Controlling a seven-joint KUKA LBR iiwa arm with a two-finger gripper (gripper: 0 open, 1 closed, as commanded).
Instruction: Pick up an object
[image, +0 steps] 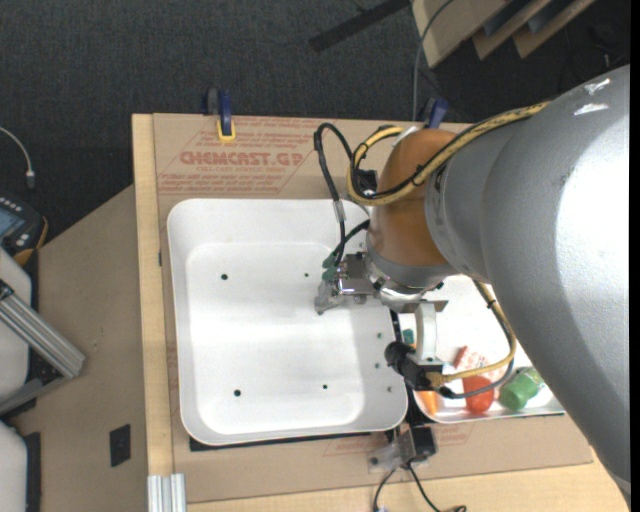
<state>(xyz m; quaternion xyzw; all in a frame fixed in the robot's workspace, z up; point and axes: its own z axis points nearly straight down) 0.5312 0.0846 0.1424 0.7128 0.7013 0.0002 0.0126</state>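
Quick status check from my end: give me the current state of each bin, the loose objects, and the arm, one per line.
Left shallow white bin: sitting flat on the bench, bare floor with four dark dots.
Right shallow white bin: mostly covered by the arm, objects at its near edge.
Green rounded object: resting in the right bin.
Red-orange rounded object: resting beside the green one.
Grey arm with orange band: reaching over the divide between the bins.
Gripper: low over the left bin's right side.
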